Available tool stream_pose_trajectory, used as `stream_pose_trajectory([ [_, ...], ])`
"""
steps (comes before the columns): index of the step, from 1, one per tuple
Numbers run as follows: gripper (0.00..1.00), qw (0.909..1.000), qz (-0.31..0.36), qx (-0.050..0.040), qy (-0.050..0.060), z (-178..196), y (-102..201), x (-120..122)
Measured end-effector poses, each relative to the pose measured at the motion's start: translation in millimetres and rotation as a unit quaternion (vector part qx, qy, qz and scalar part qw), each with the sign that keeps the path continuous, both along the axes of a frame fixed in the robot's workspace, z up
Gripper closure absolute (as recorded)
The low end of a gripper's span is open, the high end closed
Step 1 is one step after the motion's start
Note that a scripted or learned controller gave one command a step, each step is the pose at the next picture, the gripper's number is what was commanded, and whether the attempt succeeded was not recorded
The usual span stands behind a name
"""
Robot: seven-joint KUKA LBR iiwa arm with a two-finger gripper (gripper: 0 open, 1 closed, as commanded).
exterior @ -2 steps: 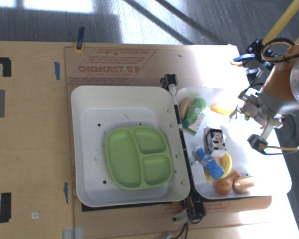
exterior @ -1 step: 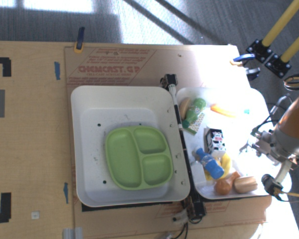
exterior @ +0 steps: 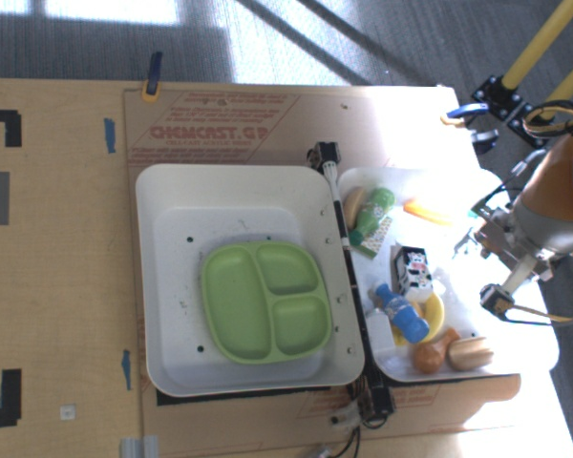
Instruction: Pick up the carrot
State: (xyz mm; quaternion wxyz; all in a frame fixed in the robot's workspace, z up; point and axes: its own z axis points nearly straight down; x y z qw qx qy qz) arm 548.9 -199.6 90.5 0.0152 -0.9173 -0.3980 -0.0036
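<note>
While the carrot [exterior: 427, 212] lies in the right bin [exterior: 516, 365], pincer [exterior: 477, 241] state unclear.

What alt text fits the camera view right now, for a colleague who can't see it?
The carrot lies at the far end of the right bin, with the arm's gripper beside that bin at its right edge, not holding anything. The bin also holds a blue bottle and a banana; the left bin holds a green tray.

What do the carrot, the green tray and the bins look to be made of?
Carrot: probably toy plastic, smooth uniform orange, though glare leaves this open. Tray: likely moulded plastic, matte pale green with three rounded compartments. Bins: seemingly thin white plastic, with rounded edges.
</note>
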Motion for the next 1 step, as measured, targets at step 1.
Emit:
stream_pose_trajectory([
  [1,0.00,0.9962,-0.087,0.0022,0.005,-0.9,-3.3,49.3],
])
